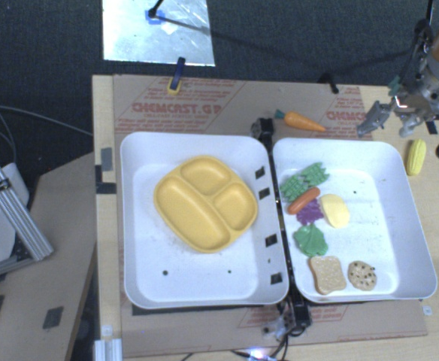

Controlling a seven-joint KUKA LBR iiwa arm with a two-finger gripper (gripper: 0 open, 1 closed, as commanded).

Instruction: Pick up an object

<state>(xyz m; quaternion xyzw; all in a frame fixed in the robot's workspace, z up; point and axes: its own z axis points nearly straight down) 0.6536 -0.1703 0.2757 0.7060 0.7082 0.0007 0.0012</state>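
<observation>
Now | board print: CHEMCAST GP | gripper released, above right bin rim

Red "CHEMCAST GP" print on the brown board behind the bins, repeated partly at right

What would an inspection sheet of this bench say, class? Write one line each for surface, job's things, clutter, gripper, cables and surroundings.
Surface: bench board bearing the left bin and the right bin.
Job's things: toy foods in the right bin, among them a cookie, bread slice and yellow piece.
Clutter: yellow divided plate in the left bin; carrot and corn lying outside the bins.
Gripper: gripper above the right bin's far rim, open, holding nothing.
Cables: cable at left.
Surroundings: metal sheet on dark floor.
</observation>
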